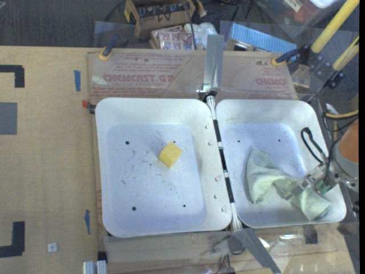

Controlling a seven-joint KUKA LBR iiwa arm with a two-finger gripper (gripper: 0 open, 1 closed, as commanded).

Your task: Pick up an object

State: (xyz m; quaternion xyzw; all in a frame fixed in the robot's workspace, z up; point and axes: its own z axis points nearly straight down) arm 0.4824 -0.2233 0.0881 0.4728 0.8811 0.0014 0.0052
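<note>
The gripper [315,182] is down low in the right bin [268,112], close to that bin's right wall and toward its front right corner, right on top of a crumpled pale green cloth [263,178]. The cloth sprawls across the front half of the right bin's floor, one lobe bunched toward the middle, another trailing off to the front right corner under the tool. Fingers? Honestly, I cannot tell: the metal tips blur into the folds, so neither how wide they stand nor whether any fabric sits between them is readable. A black cable [311,144] loops just behind the gripper along the right wall.

Over in the left bin [114,124], a small yellow block [170,154] sits alone near the centre of the floor, well apart from everything.

As for handling, the cloth looks light, soft and floppy; it should drape and stretch rather than lift as one piece, so a pinch on a raised ridge of a fold seems the best bet, not a flat patch. The block looks stiff and light, with flat opposite faces that would suit a squeeze.
</note>
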